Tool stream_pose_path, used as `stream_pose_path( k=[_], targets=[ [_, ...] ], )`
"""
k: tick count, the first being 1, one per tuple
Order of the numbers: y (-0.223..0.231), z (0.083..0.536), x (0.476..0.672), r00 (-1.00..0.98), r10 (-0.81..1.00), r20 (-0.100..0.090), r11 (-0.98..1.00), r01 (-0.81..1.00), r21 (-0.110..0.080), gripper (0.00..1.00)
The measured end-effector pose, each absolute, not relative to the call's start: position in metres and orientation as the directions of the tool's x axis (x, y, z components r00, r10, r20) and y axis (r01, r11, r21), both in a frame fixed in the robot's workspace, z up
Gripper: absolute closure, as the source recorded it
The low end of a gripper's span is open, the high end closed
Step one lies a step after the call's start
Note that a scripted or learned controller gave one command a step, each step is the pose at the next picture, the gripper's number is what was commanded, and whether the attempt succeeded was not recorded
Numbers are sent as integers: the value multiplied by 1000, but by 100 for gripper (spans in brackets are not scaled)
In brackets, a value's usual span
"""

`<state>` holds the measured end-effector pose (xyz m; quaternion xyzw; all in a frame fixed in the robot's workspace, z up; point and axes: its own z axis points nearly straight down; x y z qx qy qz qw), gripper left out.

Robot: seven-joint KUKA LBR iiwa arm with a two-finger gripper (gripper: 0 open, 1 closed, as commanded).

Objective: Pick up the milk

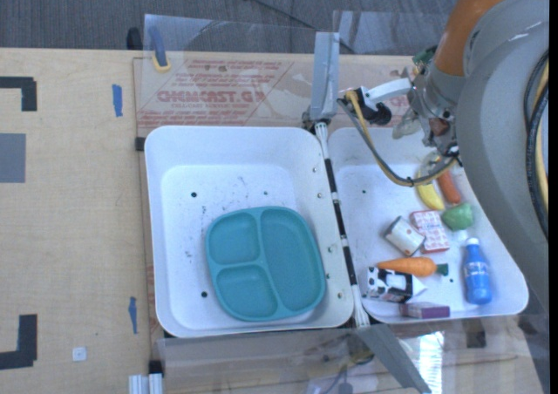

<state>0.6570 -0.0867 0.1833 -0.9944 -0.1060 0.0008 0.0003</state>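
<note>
My arm (501, 78) reaches in from the right, over the far end of the right bin (349, 200). My gripper (433, 126) hangs there above the bin's back corner, and I cannot tell whether it is open or closed.

The milk (390, 283), a small carton with black and white cow patches, lies on its side near the front edge of the right bin, well apart from my gripper. A carrot (408, 267) lies just behind it. A blue bottle (476, 271) stands to the right. A teal divided plate (261, 262) sits in the left bin (174, 209).
</note>
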Motion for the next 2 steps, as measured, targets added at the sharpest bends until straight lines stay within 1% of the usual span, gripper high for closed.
stream_pose_path(
  k=[1,2],
  targets=[
    [-146,275,659,955,296,-2,-955,296,-1,0],
    [-141,129,559,967,256,-6,-967,256,-4,0]
  ],
)
